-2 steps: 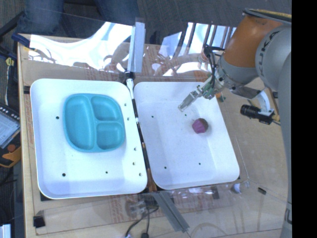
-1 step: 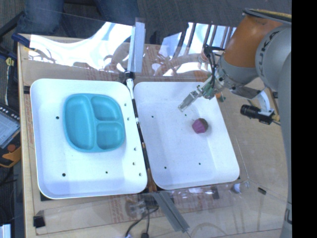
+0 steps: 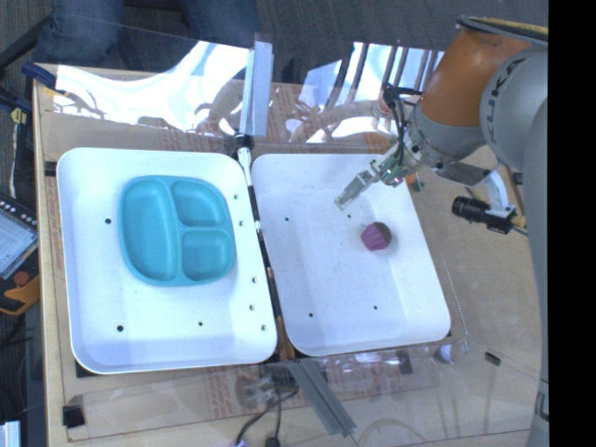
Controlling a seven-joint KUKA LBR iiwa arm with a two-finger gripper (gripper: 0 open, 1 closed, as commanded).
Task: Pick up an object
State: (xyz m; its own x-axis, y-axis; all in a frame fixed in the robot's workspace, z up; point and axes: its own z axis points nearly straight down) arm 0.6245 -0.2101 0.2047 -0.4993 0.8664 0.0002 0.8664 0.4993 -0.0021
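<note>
A small purple object (image 3: 376, 237) lies on the floor of the right bin (image 3: 317, 315), toward its right side. My gripper (image 3: 350, 194) hangs over the upper middle of that bin, up and to the left of the purple object and apart from it. Nothing shows between its fingers (image 3: 357, 188), which look close together. The arm comes in from the upper right.
The left bin (image 3: 93, 333) holds a blue divided tray (image 3: 179, 228) with three compartments. A raised divider (image 3: 259, 250) runs between the two bins. Shiny foil and metal clutter sits behind the bins at the top.
</note>
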